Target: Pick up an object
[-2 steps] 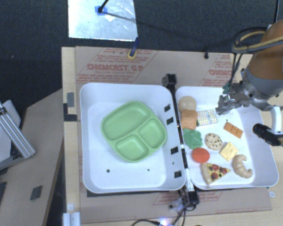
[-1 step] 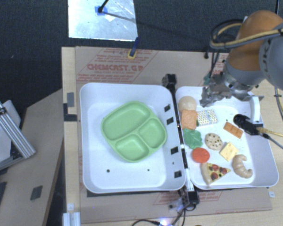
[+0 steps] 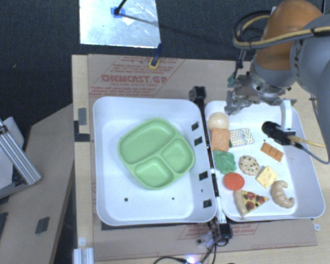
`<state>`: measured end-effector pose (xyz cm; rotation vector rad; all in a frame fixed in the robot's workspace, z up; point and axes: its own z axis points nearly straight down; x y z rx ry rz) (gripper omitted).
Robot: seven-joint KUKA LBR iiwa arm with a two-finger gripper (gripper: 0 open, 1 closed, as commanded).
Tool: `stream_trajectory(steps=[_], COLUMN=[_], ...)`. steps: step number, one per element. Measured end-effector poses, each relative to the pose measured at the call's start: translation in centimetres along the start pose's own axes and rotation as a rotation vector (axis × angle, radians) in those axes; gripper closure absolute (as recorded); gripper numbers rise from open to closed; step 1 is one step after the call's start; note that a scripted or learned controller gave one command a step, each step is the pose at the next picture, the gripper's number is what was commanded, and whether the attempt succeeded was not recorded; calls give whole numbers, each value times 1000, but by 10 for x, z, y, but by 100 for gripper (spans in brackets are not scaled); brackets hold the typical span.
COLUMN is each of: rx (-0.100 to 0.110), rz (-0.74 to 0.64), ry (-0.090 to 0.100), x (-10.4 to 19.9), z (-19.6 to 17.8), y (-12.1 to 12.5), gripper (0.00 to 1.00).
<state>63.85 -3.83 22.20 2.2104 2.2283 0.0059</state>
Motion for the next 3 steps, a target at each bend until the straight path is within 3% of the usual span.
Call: stream_trajectory(steps=[2,3], rx=[3,2], rz=[8,9], ry=[-2,-2], x=[-4,-8], z=[2,6], y=[-18,-14], gripper=[100,100])
